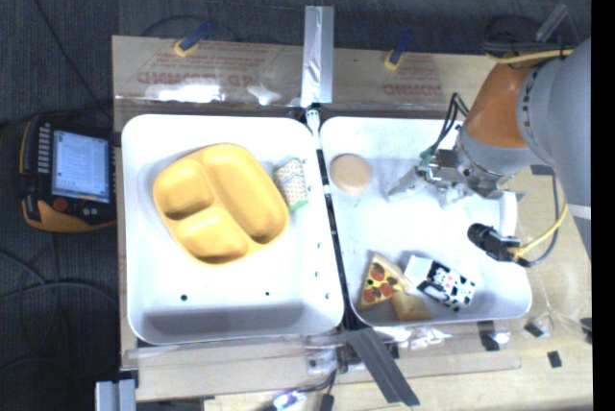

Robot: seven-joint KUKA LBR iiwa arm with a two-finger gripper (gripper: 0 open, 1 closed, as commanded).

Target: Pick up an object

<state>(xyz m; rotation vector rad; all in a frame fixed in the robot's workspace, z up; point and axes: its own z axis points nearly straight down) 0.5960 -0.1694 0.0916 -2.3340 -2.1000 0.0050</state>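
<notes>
In the right bin point(500, 308), a tan round disc point(351, 172) lies at the far left. A pizza slice point(383, 283) lies near the front wall, with a white block with black spots point(450, 285) just to its right. My gripper point(426, 187) hangs over the bin's upper middle, right of the disc and apart from it. Its fingers point(400, 188) are spread open with nothing between them. The orange band point(493, 111) sits above the wrist at the right.
The left bin point(154, 303) holds a yellow divided tray point(220, 201) and a small patterned item with green point(292, 181) by the dividing wall. A handheld screen unit point(67, 174) lies left of the bench. Bare floor lies in the right bin's middle.
</notes>
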